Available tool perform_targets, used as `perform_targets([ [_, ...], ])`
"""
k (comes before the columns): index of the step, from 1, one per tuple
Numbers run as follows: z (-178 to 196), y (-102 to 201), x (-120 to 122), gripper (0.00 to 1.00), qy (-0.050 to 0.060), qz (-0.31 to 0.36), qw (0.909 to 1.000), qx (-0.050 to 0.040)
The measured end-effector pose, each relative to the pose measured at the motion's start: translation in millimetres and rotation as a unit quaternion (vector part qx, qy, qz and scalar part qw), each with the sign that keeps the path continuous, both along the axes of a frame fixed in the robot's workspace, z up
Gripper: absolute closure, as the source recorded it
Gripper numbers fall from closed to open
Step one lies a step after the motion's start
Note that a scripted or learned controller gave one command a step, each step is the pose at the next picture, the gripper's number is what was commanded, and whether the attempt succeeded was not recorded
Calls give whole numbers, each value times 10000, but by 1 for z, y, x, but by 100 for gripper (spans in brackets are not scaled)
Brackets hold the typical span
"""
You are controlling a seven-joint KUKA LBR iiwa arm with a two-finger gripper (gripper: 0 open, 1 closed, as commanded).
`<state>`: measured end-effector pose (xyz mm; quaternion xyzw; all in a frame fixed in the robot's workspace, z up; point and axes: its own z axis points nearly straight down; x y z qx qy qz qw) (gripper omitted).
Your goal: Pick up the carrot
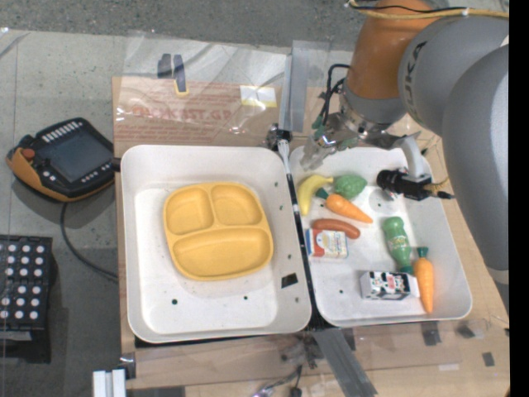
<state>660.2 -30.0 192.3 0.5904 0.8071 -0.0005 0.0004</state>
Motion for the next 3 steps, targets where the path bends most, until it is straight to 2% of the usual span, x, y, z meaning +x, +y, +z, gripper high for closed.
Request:
perform_targets([
  [1, 0, 0, 0, 0, 1, -1, 10000, -5],
  [2, -100, -84, -47, 0, 6, -1067, 9943, -18],
  [3, -91, -85, -48, 100, 9, -1081, 9941, -19],
])
